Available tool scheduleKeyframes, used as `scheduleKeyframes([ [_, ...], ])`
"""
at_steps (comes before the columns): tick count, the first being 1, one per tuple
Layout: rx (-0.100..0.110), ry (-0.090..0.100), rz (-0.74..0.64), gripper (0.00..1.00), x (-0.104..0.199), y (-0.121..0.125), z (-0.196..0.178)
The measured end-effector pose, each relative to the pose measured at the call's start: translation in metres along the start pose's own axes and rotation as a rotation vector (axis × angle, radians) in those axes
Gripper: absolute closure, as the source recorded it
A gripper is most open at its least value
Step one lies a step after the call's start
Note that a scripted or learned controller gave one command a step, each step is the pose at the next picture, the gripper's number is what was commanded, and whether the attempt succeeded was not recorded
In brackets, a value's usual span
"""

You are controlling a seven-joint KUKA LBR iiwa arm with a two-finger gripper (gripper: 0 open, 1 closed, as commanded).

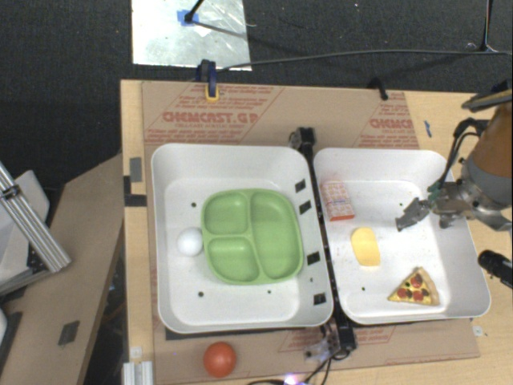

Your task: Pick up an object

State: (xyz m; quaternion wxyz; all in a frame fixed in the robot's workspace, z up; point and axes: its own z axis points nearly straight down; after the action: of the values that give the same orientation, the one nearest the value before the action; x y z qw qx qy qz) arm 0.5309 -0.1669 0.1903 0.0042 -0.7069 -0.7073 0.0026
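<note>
A grey arm [490, 184] with an orange band, black cables looping alongside, ends in a dark claw [415, 215].

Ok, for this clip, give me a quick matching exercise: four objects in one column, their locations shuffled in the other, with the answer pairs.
Objects:
1. green divided plate
2. pizza slice
3. white ball
4. orange ball

Locations:
A. on the cardboard in front of the bins
B. near corner of the right bin
C. middle of the left bin
D. left bin, beside the plate's left edge

Pairs: 1-C, 2-B, 3-D, 4-A
</note>
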Motion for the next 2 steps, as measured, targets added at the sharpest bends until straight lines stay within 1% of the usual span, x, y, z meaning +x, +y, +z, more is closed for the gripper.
scheduleKeyframes([
  [1,-0.011,-0.002,-0.003,0.00,0.000,0.003,-0.006],
  [2,-0.007,-0.002,0.000,0.00,-0.010,-0.001,0.048],
])
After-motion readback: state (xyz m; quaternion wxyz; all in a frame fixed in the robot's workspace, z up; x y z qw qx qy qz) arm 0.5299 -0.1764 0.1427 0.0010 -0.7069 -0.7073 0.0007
